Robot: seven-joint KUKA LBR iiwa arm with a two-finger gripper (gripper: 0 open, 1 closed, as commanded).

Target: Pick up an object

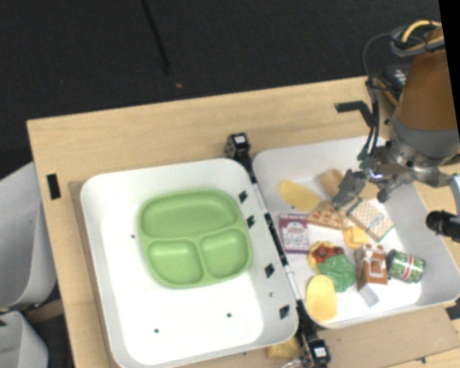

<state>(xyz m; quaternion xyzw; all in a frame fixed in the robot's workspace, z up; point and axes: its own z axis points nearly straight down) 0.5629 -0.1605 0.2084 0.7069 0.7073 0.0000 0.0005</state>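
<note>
Camera view: my claw (360, 187) hangs over right bin (438, 293).
Claw state: cannot tell.
Nearest item: checkered packet (371, 219), just below claw.

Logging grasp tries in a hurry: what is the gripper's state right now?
Gripper: over the right bin, above the toy food; whether it is open or closed, or holding anything, cannot be told.

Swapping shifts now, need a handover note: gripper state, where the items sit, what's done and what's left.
Gripper: above the right white bin, near its upper middle; grasp unclear.
Items: a pile of small toy foods lies in the right bin, including a yellow oval piece and a green-labelled can. The left white bin holds a green divided plastic tray.
Done: no pick confirmed.
Left: grasp one object and lift it.
</note>
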